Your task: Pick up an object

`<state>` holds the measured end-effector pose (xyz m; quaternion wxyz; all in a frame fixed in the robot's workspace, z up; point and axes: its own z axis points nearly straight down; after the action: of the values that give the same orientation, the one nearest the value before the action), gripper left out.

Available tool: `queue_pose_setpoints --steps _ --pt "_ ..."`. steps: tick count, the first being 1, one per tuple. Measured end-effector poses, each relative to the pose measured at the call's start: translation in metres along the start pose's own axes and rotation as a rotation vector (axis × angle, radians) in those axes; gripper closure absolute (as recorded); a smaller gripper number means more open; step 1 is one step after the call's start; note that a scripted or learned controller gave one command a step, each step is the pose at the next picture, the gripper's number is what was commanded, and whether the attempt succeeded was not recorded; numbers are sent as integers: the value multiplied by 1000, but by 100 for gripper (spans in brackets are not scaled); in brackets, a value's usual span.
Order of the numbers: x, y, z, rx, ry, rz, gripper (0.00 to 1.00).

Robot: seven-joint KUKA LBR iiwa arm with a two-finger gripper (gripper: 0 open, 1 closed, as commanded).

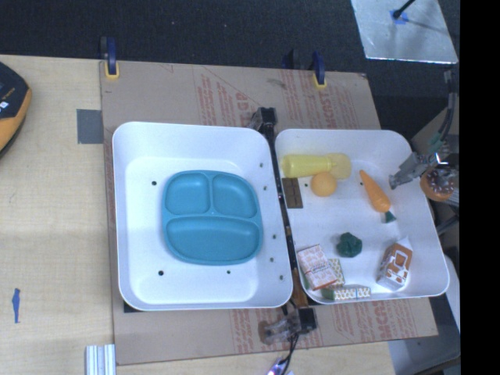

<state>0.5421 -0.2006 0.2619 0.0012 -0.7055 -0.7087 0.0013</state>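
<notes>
The right bin point(406, 143) holds several small objects. A yellow bottle-like item point(312, 165) lies at its back left with an orange ball point(324, 183) just in front of it. To their right is a carrot point(375, 191), lying at a slant. Nearer the front are a green lump point(349, 244), a red-and-white packet point(316, 266), a flat strip point(350, 293) and an orange-and-white carton point(395, 266). My gripper point(403, 173) hangs at the bin's right rim, just right of the carrot, with nothing seen in it.
The left bin point(133, 209) carries a blue divided plate point(212, 216). Both bins rest on a cardboard sheet point(195, 92) clamped to the wooden bench. A yellow-and-black device point(9, 104) sits at the far left edge.
</notes>
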Motion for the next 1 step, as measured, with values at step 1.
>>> queue_pose_setpoints --steps 1 --pt "-2 60 158 -2 15 -7 0"
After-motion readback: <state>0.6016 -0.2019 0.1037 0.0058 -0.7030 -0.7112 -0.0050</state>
